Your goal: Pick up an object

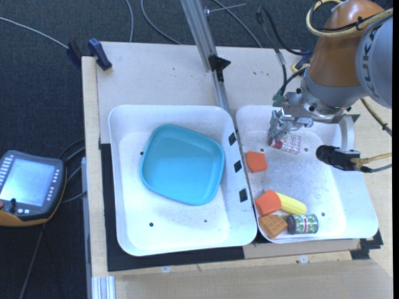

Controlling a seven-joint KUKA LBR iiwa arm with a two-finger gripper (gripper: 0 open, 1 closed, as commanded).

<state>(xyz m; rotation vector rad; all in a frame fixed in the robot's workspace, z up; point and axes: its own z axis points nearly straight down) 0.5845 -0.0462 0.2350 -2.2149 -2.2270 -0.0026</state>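
Observation:
My gripper [280, 133] hangs low over the back left of the right bin [365, 213]. Its tip is right over a small clear packet with red marks [290, 145] lying on the bin floor; contact cannot be made out. An orange cube [256, 161] sits just in front and to the left of the gripper. Near the bin's front left corner lie a red-orange block [268, 201], a yellow corn cob [291, 202], a tan waffle piece [272, 225] and a small dark can [303, 223] on its side.
The left bin [120, 129] holds a blue square plate [182, 164]. A slanted metal post [198, 23] rises at the back between the bins. A black cylinder [333, 156] juts out beside the wrist. A teach pendant [28, 185] lies off the bench, far left.

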